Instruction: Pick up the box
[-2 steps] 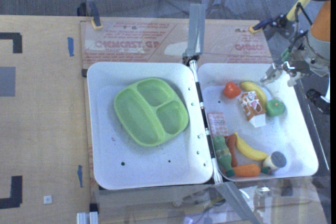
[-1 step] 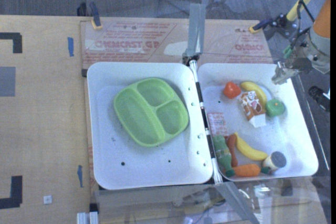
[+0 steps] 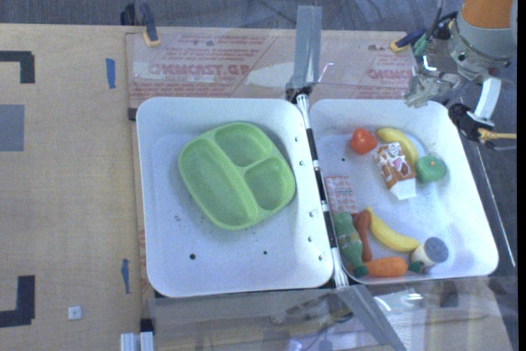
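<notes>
The box (image 3: 395, 169) is a small white carton with red and orange print. It lies in the right bin (image 3: 481, 210), toward the back, between a red tomato-like piece (image 3: 362, 140) and a green round fruit (image 3: 431, 169), with a yellow banana (image 3: 398, 139) just behind it. My gripper (image 3: 421, 89) hangs above the back rim of the right bin, behind and slightly right of the box, well apart from it. Nothing is visibly held.
The left bin (image 3: 164, 259) holds a green divided plate (image 3: 237, 173). Near the right bin's front lie a second banana (image 3: 389, 233), an orange carrot (image 3: 386, 266), a green packet (image 3: 348, 239), a small capped bottle (image 3: 430, 251) and a flat label packet (image 3: 338, 191).
</notes>
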Tool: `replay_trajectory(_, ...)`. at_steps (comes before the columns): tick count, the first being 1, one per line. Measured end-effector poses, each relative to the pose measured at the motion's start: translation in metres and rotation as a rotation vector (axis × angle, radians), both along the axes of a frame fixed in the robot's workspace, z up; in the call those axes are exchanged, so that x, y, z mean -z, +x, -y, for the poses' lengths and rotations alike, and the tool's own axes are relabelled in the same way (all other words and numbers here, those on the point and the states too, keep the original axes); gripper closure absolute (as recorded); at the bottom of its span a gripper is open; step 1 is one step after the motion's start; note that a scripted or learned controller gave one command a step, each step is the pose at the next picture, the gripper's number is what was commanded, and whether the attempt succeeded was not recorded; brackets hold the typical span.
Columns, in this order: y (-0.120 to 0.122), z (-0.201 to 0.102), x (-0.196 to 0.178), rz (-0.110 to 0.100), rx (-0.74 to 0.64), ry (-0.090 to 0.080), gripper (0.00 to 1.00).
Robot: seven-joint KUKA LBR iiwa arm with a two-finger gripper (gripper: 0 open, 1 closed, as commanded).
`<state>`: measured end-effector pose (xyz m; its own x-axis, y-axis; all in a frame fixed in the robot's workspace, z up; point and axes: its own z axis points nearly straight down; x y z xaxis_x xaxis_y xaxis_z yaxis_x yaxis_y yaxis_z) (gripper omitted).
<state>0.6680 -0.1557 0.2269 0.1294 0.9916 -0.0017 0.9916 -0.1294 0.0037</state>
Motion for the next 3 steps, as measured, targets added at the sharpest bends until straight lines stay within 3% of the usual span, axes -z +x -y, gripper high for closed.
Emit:
replay_trajectory(1, 0.0, -0.019, -0.076, -0.001, 0.244, 0.001, 1.0)
replay_trajectory(2, -0.001, -0.059, -0.209, -0.002, 0.531, 0.002, 1.0)
replay_trajectory(3, -0.013, -0.161, -0.208, -0.006, 0.382, 0.002, 1.0)
